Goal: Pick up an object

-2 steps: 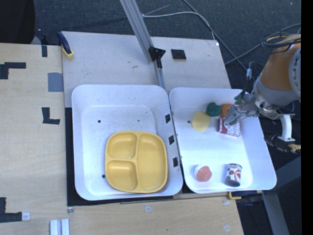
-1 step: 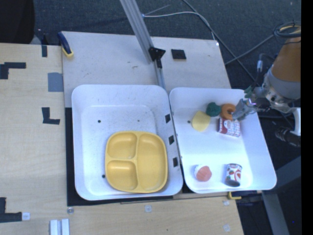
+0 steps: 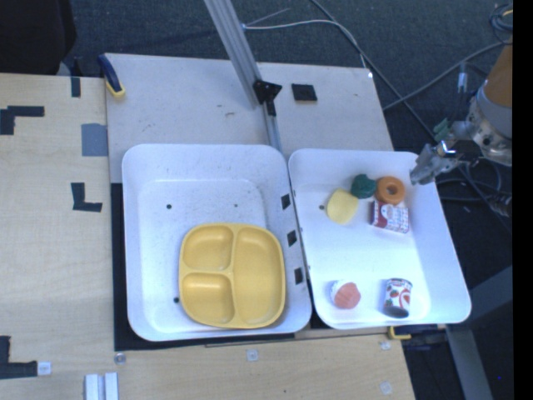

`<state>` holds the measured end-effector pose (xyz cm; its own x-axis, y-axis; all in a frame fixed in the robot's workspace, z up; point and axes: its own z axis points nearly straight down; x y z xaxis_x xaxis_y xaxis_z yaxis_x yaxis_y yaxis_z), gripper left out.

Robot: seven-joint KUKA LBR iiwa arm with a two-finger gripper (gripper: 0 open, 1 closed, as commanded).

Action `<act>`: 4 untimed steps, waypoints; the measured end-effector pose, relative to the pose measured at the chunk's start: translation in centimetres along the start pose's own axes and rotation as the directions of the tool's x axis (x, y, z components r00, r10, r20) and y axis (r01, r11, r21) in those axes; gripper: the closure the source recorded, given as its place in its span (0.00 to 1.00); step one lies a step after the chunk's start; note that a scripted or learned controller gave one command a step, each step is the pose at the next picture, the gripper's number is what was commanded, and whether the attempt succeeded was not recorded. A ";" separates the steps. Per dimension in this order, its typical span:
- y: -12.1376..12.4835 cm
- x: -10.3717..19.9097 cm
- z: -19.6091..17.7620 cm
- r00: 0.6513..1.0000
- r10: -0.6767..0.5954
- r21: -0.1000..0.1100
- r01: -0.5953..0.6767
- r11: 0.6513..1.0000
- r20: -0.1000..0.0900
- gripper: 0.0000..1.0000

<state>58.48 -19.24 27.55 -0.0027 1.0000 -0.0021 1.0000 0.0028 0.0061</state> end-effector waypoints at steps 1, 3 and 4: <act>0.9 5.1 0.9 1.000 -0.003 0.006 0.003 1.000 -0.003 1.00; 1.5 16.7 1.6 1.000 -0.004 0.008 0.004 1.000 -0.004 1.00; 0.5 22.5 3.3 1.000 -0.004 0.010 0.004 1.000 -0.003 1.00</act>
